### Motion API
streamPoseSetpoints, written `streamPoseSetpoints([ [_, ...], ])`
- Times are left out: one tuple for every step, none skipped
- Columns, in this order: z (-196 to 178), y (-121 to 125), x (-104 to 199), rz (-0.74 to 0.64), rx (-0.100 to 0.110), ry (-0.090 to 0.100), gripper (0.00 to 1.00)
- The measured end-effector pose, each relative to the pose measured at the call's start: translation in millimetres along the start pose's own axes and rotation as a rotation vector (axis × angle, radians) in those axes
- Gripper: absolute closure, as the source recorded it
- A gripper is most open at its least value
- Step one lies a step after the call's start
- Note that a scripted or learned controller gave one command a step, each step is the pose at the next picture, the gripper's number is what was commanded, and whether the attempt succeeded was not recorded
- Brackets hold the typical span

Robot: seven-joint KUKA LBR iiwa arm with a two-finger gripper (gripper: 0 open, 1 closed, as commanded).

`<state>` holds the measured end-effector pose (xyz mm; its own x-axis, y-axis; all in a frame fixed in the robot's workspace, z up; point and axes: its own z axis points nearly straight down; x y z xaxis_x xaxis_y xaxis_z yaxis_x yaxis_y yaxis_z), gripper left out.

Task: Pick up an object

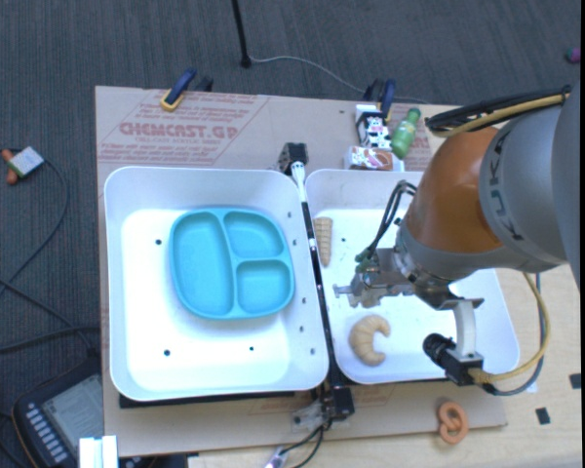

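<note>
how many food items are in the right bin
2. A croissant lies near the front of the right bin, and an ice cream cone lies by its left wall. The arm covers much of the bin, so more may be hidden.

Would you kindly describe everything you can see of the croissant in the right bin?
The croissant is a small tan, crescent-shaped pastry, probably a toy, with a smooth, slightly ridged surface. It lies flat on the floor of the right bin, near the front wall, its curved back toward the left and its tips pointing right. It looks whole. Nothing touches it but the bin; the gripper hangs just above and behind it, apart from it.
</note>
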<state>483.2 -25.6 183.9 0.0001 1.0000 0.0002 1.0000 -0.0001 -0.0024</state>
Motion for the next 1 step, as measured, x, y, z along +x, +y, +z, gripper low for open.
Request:
streamPoseSetpoints([
  [-0.1, 0.0, -20.7, 0.001, -0.001, -0.002, 1.00],
])
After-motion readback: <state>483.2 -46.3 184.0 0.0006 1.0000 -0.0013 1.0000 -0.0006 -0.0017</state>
